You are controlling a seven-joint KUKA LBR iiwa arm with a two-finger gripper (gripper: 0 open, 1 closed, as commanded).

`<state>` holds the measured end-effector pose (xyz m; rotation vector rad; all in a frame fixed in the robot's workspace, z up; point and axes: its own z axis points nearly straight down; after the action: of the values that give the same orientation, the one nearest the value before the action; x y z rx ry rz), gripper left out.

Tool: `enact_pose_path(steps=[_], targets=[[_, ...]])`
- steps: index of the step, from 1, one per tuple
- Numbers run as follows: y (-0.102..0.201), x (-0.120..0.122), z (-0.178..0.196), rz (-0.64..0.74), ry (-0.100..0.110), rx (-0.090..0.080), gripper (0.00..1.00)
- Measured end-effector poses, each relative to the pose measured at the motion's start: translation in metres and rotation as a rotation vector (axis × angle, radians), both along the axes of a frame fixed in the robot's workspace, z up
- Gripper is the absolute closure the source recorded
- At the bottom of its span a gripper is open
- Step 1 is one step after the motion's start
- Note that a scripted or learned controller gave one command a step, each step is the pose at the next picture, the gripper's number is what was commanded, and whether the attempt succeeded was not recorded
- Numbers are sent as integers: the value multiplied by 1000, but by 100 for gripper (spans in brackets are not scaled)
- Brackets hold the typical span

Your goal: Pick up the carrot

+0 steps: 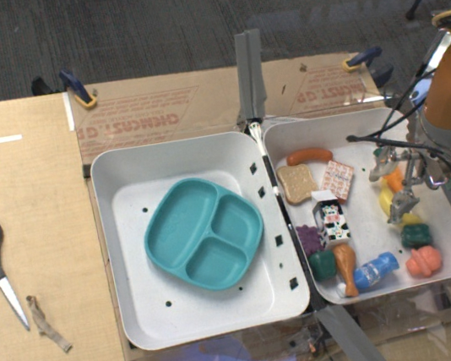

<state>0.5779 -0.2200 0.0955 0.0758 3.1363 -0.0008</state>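
Note:
The carrot (393, 182) is a small orange piece in the right bin (354, 130), near its right wall, and the gripper partly covers it. My gripper (390, 186) hangs low over that spot, reaching in from the right. It is open, with one finger (377, 167) on the far side of the carrot and the other on its near side. I cannot tell whether the fingers touch the carrot. A yellow piece (386, 204) lies right beside the carrot on its near left.
The right bin also holds a hot dog (309, 155), bread slice (297, 182), pink box (338, 178), milk carton (330, 219), drumstick (345, 262), blue bottle (377, 270), green pepper (414, 234) and peach (423, 262). A teal divided plate (204, 232) lies in the left bin.

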Motion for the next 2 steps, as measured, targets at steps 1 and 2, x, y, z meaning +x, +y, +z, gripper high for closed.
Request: enact_pose_path(steps=[1, 2], targets=[[2, 2, 11, 3, -5, -1, 100], [2, 2, 11, 3, -5, -1, 0]])
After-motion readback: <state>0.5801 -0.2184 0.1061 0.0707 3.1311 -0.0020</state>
